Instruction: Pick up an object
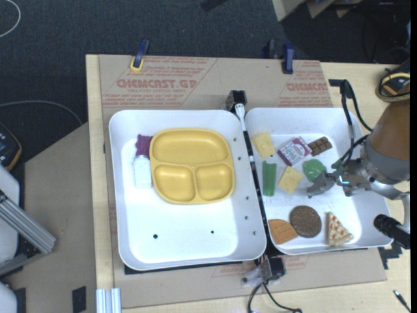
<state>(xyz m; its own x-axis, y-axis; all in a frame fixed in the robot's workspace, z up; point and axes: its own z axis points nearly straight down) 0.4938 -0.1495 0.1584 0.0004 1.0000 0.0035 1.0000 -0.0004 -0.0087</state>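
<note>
My gripper [324, 184] hangs low over the right bin [365, 126], reaching in from the right, its dark tips just right of a green round piece [313, 169]. Around it lie toy foods: a green stick [268, 178], two yellow cheese pieces [263, 145] [290, 180], a pink-and-white packet [294, 151], a brown chocolate bar [320, 146], a dark brown cookie [305, 220], an orange waffle piece [281, 231] and a pizza slice [338, 230]. Nothing shows between the fingers.
The left bin [189, 246] holds a yellow divided plate [192, 165] with a purple and white item [141, 158] at its left side. A black divider with clips runs between the bins. Cardboard lines the bench under both.
</note>
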